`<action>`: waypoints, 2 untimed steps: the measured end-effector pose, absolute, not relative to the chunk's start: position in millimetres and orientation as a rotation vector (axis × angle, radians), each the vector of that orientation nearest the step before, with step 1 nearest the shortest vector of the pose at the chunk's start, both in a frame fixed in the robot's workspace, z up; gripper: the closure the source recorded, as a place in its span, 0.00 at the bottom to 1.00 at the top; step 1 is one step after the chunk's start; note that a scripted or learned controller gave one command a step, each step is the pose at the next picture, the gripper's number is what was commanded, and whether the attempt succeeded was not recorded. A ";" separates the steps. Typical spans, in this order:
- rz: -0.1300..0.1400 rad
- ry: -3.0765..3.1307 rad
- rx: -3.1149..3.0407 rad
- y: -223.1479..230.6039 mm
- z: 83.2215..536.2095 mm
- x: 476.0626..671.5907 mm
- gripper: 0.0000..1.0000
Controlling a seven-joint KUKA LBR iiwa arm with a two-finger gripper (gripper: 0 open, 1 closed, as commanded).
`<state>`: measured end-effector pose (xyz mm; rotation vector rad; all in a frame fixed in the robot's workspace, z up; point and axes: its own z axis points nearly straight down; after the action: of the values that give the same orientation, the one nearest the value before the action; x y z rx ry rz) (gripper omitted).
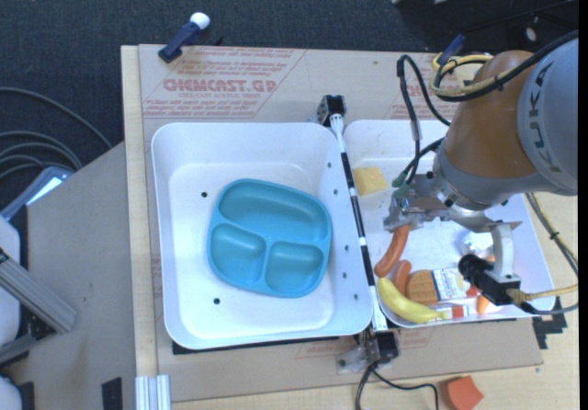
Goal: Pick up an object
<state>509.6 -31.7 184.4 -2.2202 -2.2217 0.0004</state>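
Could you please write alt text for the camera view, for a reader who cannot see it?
A grey and orange robot arm reaches from the right over the right white bin, which holds a banana, a hot dog and a yellow block. The left white bin holds a blue divided plate.

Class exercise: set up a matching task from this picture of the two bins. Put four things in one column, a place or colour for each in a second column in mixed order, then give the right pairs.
Things:
1. divided plate
2. banana
3. sausage
4. yellow block

Descriptions:
A. orange-red, beside the centre divider
B. blue, in the left bin
C. far end of the right bin
D. curved, near corner of the right bin

Pairs: 1-B, 2-D, 3-A, 4-C
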 end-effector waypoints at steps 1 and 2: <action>0.001 -2.221 -2.220 -13.4 237.8 479.1 1.00; 0.000 -2.222 -2.222 -19.8 253.3 479.3 1.00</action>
<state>479.3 -19.8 253.3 -2.2216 -2.2221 0.0003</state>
